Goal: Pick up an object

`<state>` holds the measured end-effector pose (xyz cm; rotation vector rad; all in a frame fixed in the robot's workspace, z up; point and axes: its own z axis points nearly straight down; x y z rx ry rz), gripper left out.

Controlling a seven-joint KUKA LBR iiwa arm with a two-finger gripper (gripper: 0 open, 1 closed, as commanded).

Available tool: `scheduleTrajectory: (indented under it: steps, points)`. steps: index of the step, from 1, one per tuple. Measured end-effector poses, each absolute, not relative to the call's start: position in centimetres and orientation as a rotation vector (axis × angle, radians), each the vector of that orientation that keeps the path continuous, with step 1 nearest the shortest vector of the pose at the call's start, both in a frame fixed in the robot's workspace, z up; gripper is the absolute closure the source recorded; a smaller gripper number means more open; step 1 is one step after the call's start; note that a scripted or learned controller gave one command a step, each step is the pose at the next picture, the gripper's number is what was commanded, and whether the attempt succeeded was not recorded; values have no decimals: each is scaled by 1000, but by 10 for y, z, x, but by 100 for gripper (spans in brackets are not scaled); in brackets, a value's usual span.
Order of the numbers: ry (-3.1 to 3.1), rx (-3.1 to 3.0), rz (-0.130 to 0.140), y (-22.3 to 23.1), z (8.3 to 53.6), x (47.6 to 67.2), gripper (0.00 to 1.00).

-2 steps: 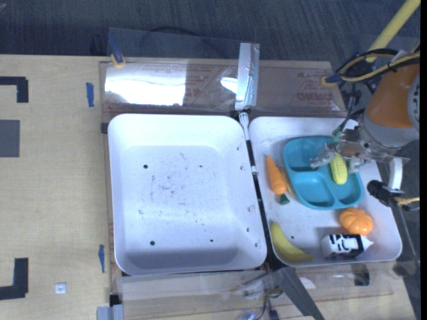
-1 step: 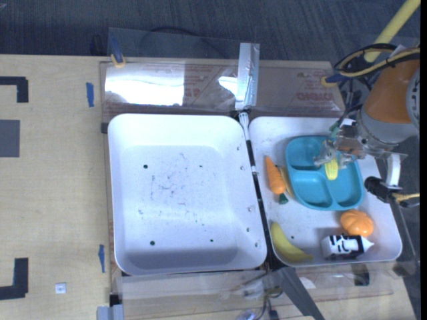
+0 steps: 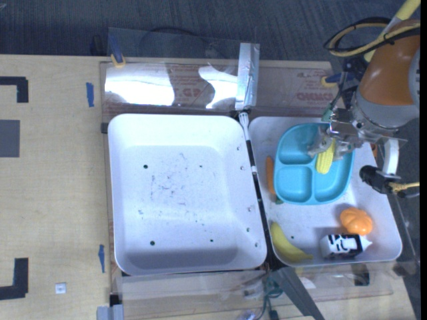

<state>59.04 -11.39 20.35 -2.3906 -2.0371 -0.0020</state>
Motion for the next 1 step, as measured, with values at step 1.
scheduleTrajectory:
  steps: [1]
  points:
    - [-1915,-2484,9,-126,191,600,100]
